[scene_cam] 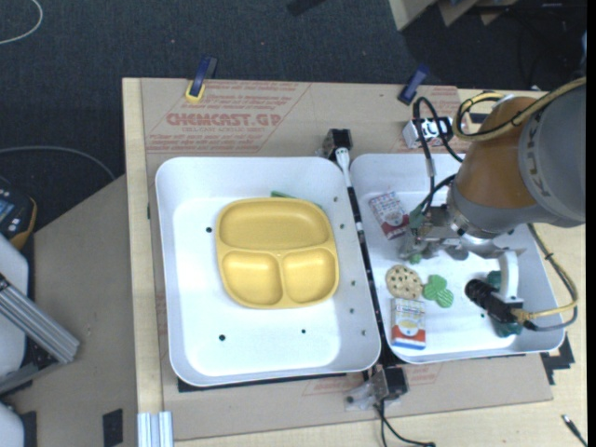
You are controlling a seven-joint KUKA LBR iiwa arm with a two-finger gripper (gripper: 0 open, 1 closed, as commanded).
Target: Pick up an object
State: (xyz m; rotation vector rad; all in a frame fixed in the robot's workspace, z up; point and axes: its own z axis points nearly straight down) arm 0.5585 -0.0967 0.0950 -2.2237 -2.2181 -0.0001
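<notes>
several small pickable things lie in the right bin (pixel 549 343), right of frame centre: a round speckled cookie (pixel 402 280) near the bin's left wall, a green toy piece (pixel 439 292) just beside it on the right, a white-and-red packet (pixel 386 209) above them toward the upper part of the bin, and a small white-and-orange carton (pixel 409 324) below, near the lower rim. probably all light; cookie looks flat and stiff, likely best pinched across its edges; packet looks thin and crinkly, prone to slipping, better taken across its short width; carton seems boxy and firm, easiest across its two long sides. left bin (pixel 186 324), frame centre, holds a yellow divided plate (pixel 277 251), broad and shallow, awkward for a narrow pinch. arm (pixel 521 170) reaches in from the right edge, wrist bent down over the right bin, gripper (pixel 426 238) low above the gap between packet and cookie. jaw state cannot be told from this slant, metal parts blurring together; nothing visibly held.
</notes>
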